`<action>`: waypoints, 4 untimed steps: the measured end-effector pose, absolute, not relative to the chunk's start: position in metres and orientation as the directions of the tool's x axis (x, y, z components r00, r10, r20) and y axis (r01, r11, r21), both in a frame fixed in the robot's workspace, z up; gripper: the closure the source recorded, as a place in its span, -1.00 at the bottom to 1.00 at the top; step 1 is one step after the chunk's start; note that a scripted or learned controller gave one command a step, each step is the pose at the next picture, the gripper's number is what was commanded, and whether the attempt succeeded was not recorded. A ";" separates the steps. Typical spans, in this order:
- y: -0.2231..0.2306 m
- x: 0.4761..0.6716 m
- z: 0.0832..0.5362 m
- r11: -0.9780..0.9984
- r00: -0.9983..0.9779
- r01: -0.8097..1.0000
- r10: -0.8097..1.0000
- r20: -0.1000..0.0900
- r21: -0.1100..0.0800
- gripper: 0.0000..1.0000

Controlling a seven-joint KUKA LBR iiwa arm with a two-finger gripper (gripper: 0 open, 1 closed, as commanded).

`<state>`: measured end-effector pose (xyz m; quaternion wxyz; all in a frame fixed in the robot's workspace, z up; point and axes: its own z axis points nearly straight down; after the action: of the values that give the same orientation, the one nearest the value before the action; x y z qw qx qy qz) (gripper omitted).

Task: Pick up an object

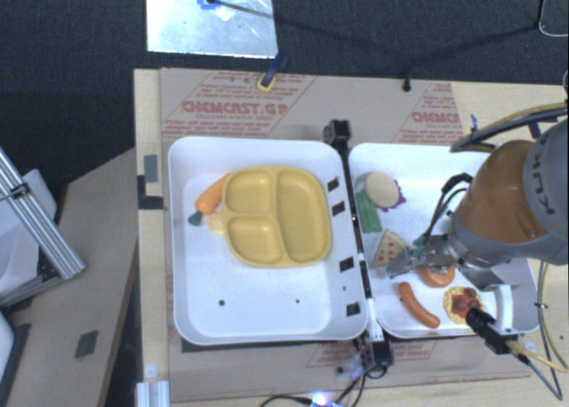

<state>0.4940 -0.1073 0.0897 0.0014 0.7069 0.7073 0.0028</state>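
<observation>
Several toy foods lie in the right bin (418, 158). A cream round piece (382, 189) on a purple base sits at the back, with a green strip (366, 211) beside it. A tan sandwich wedge (386, 245) lies mid-left, a red sausage (418, 304) near the front, and a small pizza (460, 303) at the front right. My gripper (416, 260) is low in this bin, just right of the wedge and above an orange piece (437, 276) that it partly hides. Nothing is visibly held.
The left bin (267, 321) holds a yellow divided plate (276, 216) with a carrot (211, 194) at its left edge. A black divider with clips (348, 219) runs between the bins. The arm's bulky orange wrist (502, 201) overhangs the right bin's right half.
</observation>
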 end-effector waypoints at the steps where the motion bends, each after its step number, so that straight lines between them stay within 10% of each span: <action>1: -0.112 0.497 0.102 -0.002 0.002 1.000 1.000 -0.012 0.022 1.00; 4: -0.120 0.500 0.224 0.004 -0.004 1.000 1.000 -0.001 0.003 1.00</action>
<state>0.4997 -0.1196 0.2243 0.0013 0.7057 0.7085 0.0008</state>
